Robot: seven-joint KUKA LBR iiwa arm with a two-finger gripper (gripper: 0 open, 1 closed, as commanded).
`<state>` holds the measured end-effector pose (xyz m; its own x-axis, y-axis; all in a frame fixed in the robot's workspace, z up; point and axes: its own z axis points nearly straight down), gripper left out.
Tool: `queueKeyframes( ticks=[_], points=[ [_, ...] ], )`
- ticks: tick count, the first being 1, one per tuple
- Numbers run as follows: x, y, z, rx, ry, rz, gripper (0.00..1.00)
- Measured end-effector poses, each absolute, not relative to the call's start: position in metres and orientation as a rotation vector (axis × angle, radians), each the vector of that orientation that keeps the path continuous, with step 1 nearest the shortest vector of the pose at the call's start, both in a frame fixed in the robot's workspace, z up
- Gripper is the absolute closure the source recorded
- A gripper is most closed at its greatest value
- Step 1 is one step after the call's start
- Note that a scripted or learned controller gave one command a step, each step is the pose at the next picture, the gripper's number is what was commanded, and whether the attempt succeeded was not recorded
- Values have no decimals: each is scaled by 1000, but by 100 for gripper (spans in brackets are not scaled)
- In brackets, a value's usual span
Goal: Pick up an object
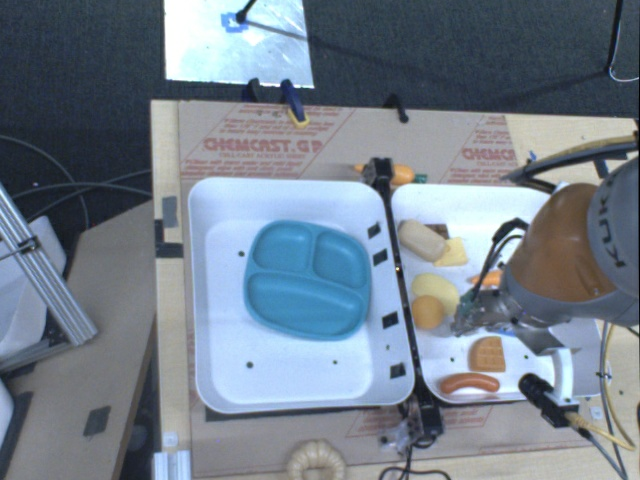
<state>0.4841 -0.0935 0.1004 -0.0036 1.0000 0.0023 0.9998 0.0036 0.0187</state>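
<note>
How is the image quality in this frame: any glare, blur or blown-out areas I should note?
Camera view: even, soft lighting with faint shadows; the white bins are bright but not blown out; the silvery sheet at top reflects glare; overall slightly soft, and the gripper is dark and hard to resolve under the arm; the blue tray reads clearly.

Grey arm (pixel 615 218), orange band — black cable, dark gripper (pixel 470 316)

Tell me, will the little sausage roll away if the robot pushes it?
Probably, if pushed from the side: the sausage is round and long, lying flat in the right bin. It looks smooth and shiny, so it may slip. The bin's front wall is close by and would likely stop it.
</note>
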Motion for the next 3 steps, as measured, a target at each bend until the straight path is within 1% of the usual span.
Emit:
queueKeyframes(
  ticks=[1, 2, 3],
  points=[
    [486, -86, 162, 2212, 2223, 7, 100],
    [493, -85, 225, 2211, 2222, 9, 100],
    [494, -85, 224, 2216, 2225, 2, 100]
  ],
)
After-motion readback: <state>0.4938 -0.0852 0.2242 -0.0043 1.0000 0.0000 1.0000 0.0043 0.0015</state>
